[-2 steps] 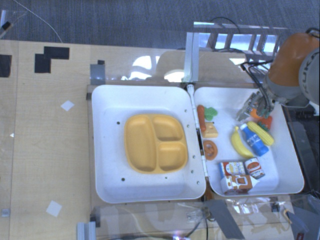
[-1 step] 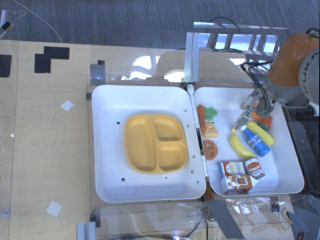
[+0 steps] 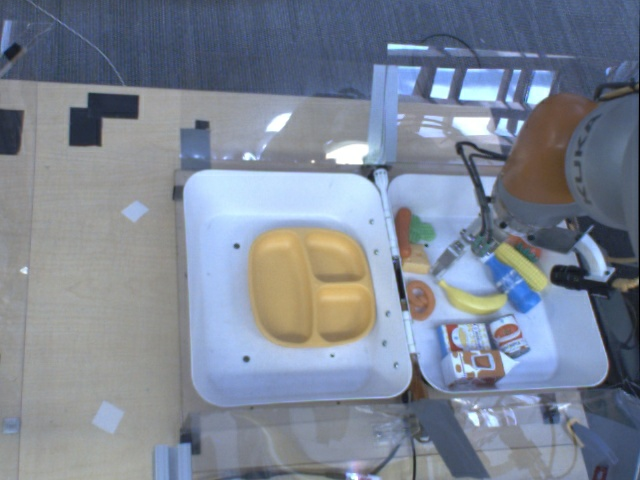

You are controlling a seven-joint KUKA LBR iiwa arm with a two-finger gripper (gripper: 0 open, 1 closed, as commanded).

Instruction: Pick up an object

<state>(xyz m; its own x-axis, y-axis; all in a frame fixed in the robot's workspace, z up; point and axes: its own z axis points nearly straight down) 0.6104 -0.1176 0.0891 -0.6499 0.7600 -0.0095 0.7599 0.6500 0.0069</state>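
The right bin (image 3: 575, 343) holds several toy foods. A yellow banana (image 3: 470, 298) lies in its middle, with a blue bottle (image 3: 517, 290) and a yellow piece (image 3: 522, 266) to its right. An orange round slice (image 3: 420, 299), a red-orange sausage (image 3: 403, 226), a green piece (image 3: 421, 232) and a small tan piece (image 3: 415, 263) lie along the bin's left wall. A printed carton (image 3: 482, 351) rests near the front. My gripper (image 3: 462, 251) hangs low over the bin, just above the banana and left of the bottle. I see nothing held in it.
The left bin (image 3: 215, 268) carries a yellow divided plate (image 3: 310, 286). A metal divider rail (image 3: 395, 268) separates the bins. The arm's orange band (image 3: 545, 158) and grey body cover the right bin's far right corner. A metal frame (image 3: 480, 83) stands behind it.
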